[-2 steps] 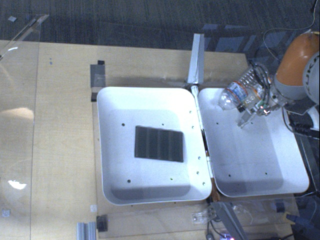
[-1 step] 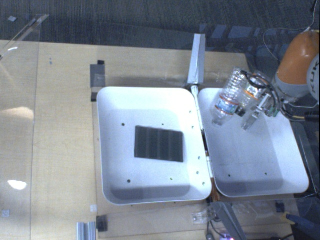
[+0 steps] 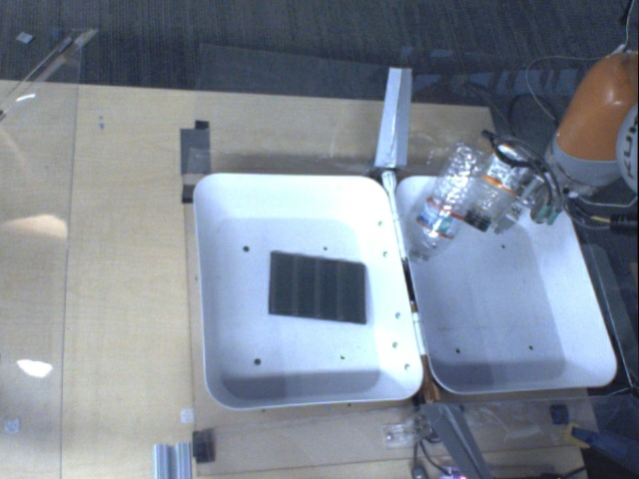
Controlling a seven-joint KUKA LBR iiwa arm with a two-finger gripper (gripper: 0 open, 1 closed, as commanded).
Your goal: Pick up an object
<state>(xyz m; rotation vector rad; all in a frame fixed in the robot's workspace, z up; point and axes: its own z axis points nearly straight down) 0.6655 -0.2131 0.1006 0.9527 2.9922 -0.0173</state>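
A clear plastic bottle (image 3: 449, 200) with a blue-and-red label hangs tilted over the back left corner of the right bin (image 3: 519, 317), its cap end pointing down and left. My gripper (image 3: 496, 203) reaches in from the right below the orange band and is shut on the bottle's upper end. A dark ridged rectangular pad (image 3: 318, 287) lies flat in the middle of the left bin (image 3: 230, 267).
A grey metal post (image 3: 393, 118) stands behind the gap between the bins. Cables (image 3: 589, 208) trail along the right bin's far right side. A black bracket (image 3: 196, 153) sits at the left bin's back left corner. Bare wooden bench lies to the left.
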